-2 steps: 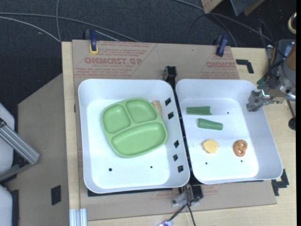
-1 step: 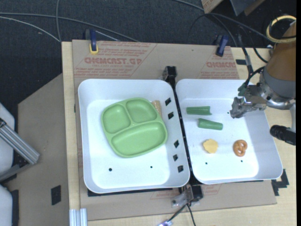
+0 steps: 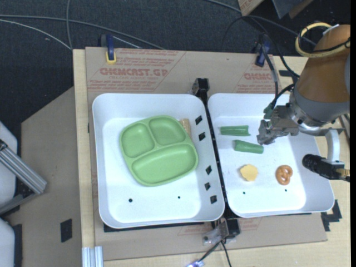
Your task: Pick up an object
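In the right bin lie two green pods: one further back and one nearer the middle. A yellow piece and a brown pretzel lie closer to the front. My gripper hangs over the right bin, just right of the nearer green pod and close to its right end. Nothing shows between its fingers.
The left bin holds a green divided plate with a small tan object at its back right corner. A black clip-studded divider separates the bins. The arm's body looms over the right bin's back right.
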`<state>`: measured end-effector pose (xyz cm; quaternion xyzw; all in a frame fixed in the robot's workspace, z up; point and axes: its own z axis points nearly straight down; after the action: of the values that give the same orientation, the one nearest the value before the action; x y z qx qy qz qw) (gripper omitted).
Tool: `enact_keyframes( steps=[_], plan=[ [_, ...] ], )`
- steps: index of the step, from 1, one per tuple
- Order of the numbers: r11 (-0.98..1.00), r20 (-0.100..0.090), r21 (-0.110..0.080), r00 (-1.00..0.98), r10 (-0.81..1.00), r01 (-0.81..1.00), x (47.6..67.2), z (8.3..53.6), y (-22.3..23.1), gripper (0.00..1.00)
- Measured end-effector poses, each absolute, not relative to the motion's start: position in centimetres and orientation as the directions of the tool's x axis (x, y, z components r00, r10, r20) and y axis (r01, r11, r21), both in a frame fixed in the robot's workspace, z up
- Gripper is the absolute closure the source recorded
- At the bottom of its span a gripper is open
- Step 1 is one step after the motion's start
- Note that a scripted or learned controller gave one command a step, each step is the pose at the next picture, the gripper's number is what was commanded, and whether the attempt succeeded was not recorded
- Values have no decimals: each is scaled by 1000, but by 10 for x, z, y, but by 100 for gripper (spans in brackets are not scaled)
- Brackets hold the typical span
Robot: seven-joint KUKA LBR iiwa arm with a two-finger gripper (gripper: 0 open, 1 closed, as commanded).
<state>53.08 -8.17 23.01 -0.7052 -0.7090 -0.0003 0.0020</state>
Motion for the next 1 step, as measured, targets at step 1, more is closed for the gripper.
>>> enact_keyframes(
  steps=[1],
  plan=[
    [6,3,0,-6,1000,1000,529,238,-31,100]
  ],
)
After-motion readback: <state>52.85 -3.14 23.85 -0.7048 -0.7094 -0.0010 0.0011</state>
